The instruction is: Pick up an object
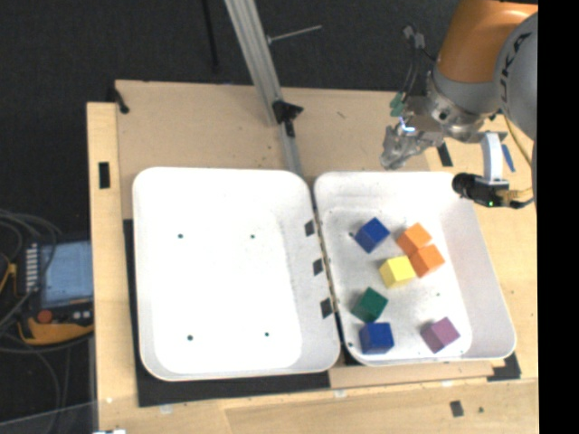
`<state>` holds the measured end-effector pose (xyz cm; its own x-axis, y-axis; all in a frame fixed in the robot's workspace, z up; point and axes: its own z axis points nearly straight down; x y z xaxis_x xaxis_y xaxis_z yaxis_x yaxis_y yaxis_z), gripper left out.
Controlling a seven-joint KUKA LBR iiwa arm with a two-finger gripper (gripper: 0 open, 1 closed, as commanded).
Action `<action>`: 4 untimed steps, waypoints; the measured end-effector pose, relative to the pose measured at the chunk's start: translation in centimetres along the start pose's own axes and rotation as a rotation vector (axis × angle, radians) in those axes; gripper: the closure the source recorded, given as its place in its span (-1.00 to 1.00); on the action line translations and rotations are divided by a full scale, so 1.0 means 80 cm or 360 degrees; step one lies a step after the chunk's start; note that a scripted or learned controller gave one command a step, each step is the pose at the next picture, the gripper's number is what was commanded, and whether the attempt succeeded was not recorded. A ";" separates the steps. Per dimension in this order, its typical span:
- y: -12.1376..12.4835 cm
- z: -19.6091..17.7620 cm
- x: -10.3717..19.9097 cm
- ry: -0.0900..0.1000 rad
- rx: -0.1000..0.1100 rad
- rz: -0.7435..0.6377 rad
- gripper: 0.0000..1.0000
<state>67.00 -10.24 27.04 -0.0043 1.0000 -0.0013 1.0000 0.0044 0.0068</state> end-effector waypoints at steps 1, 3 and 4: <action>-0.024 -0.005 0.059 0.0002 0.0011 -0.0002 1.00; -0.091 0.019 0.164 0.0003 0.0013 -0.0002 1.00; -0.115 0.016 0.224 0.0004 0.0013 -0.0005 1.00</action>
